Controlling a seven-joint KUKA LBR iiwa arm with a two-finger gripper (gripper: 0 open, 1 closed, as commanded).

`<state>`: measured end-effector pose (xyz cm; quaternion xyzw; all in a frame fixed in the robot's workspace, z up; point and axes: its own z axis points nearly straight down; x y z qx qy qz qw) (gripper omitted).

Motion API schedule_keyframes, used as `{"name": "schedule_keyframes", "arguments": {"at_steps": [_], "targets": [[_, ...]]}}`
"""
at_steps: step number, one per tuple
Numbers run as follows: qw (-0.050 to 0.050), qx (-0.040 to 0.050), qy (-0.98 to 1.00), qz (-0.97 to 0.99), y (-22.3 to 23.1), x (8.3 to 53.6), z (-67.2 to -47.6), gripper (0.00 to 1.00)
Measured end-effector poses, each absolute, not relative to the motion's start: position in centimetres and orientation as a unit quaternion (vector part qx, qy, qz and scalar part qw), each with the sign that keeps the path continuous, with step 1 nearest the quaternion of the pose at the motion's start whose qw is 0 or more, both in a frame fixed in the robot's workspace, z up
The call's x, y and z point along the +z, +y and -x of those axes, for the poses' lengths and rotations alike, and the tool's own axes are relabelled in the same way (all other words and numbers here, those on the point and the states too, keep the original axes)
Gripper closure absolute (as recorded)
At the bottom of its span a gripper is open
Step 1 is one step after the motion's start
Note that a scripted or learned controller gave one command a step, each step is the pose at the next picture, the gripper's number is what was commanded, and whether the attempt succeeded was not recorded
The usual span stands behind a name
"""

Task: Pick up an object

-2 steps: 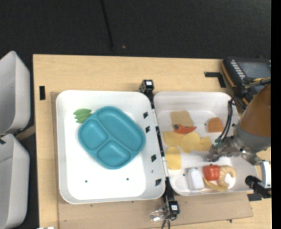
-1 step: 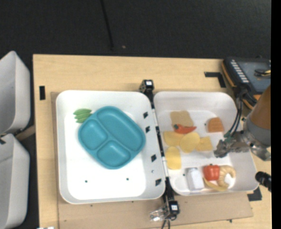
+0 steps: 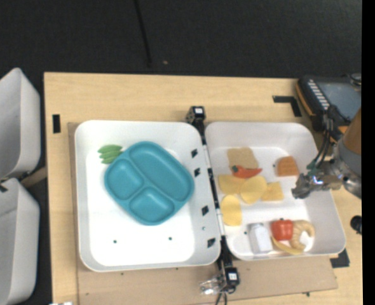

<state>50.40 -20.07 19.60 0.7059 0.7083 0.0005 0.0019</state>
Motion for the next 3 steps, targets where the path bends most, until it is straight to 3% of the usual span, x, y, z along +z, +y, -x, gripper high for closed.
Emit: {"name": "schedule_keyframes", "arguments": {"at_steps": [1,3], "targets": [[0.002,0.0004,0.708,-0.706,-20.2,24.2,-50.6,1.0],[-0.001,-0.0003,0.71,-0.704,-9.5,23.2,-52.0,1.0]]}}
